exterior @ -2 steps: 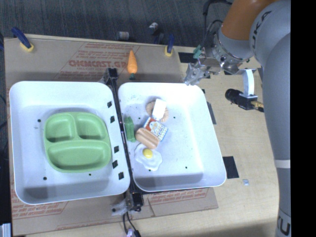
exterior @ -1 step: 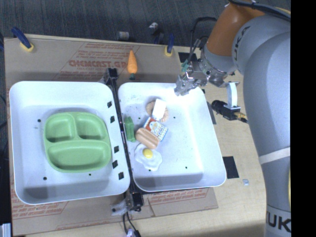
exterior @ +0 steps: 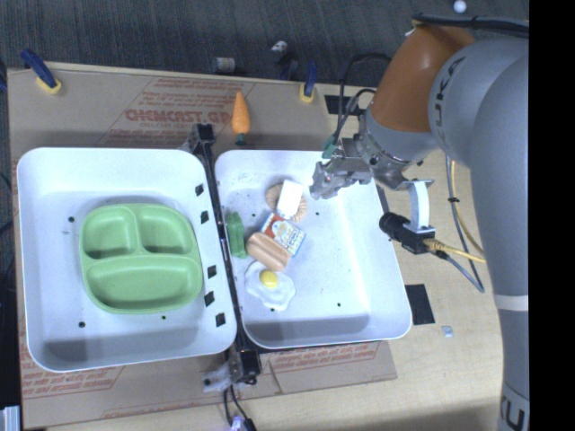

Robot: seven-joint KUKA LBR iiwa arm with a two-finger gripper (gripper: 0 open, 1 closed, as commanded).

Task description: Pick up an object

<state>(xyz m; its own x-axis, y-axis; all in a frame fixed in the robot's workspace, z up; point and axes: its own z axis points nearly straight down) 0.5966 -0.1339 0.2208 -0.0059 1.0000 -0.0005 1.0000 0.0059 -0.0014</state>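
The arm (exterior: 467, 106) reaches in over the right bin (exterior: 377, 285), and its gripper (exterior: 329, 180) hangs above the bin's upper middle, just beside the little heap of toy food. I can't make out from here how far the jaws stand apart, and I see nothing caught between them, so to my eye the pick has not happened yet; this looks like the approach, with the tool lining itself up over a target. The nearest candidates are a white block (exterior: 289, 197) resting on a round cookie (exterior: 276, 195), both just left of the gripper. Below them lie a small printed packet (exterior: 286, 233), a hot dog (exterior: 267, 250) touching it, and a fried egg (exterior: 269, 283) nearer the front edge, while a green pickle-like piece (exterior: 235, 233) sits against the bin's left wall. The next move, I'd guess, calls for a short shift left and a straight drop onto one item, careful because they are crowded and overlapping. The left bin (exterior: 45, 241) holds a green divided tray (exterior: 139, 259), with nothing on it. An orange carrot (exterior: 240, 113) stands on the surface behind the bins.
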